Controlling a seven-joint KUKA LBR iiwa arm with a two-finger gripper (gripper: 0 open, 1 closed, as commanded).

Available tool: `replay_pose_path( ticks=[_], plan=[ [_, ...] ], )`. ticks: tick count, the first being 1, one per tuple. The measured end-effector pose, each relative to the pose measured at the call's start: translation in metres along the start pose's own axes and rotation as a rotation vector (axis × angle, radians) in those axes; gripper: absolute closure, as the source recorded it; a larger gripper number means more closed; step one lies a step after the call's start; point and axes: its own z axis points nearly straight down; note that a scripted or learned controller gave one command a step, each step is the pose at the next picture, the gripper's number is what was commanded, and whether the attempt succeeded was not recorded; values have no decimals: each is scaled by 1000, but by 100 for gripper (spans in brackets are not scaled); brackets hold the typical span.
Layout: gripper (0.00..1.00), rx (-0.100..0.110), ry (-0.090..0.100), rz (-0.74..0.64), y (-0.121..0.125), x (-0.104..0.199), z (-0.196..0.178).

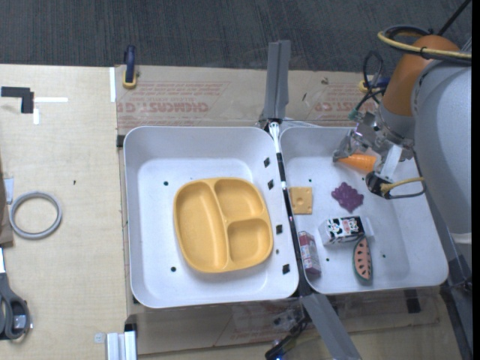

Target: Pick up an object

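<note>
Reaching in from the right, the arm has its gripper low over the far part of the right bin, right at an orange piece that looks like a toy carrot. The metal of the wrist covers the contact, so I cannot tell whether the gripper has the carrot or merely rests against it.

The other candidates lie nearer in the same bin, loosely scattered as if dropped in for picking: a purple grape cluster just beside the carrot, a yellow cracker-like square by the divider, a small milk carton on its side, a watermelon slice close to it, and a dark tube lying along the left wall.

The left bin holds a yellow divided plate, flat and central, probably the place for whatever is taken. My guess is the carrot is the chosen target, since the wrist is tilted toward it.

A grey tape roll lies out on the bench, well apart.
</note>
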Motion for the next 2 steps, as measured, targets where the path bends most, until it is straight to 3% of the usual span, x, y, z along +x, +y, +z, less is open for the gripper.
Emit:
replay_pose_path(
  ticks=[1,2],
  plan=[
    [100,7,-4,-6,-1,1,-5],
    [100,1,1,260,-14,24,0]
  ],
)
